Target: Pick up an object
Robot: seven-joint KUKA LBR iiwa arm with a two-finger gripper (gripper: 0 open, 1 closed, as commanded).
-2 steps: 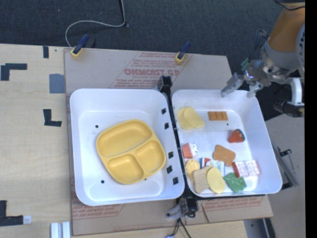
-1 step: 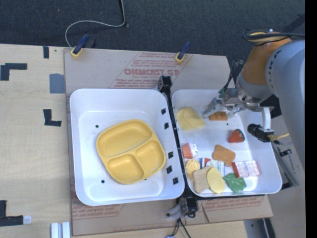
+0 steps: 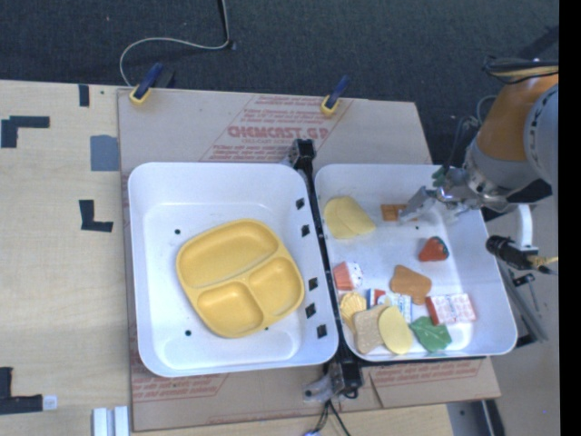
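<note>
my tool [image 3: 419,203] hangs over the right bin's [image 3: 497,271] upper part; whether it is apart or together i cannot tell. just beside its tip lies a small orange block [image 3: 393,213], long axis running left-right. a strawberry [image 3: 434,249] lies near, below.

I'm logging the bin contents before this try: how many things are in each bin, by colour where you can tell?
Left bin:
Yellow divided tray: 1

Right bin:
Yellow items: 3
Orange or brown: 3
Red: 1
Green: 1
Mixed red-and-white packets: 3

Total: 12
</note>
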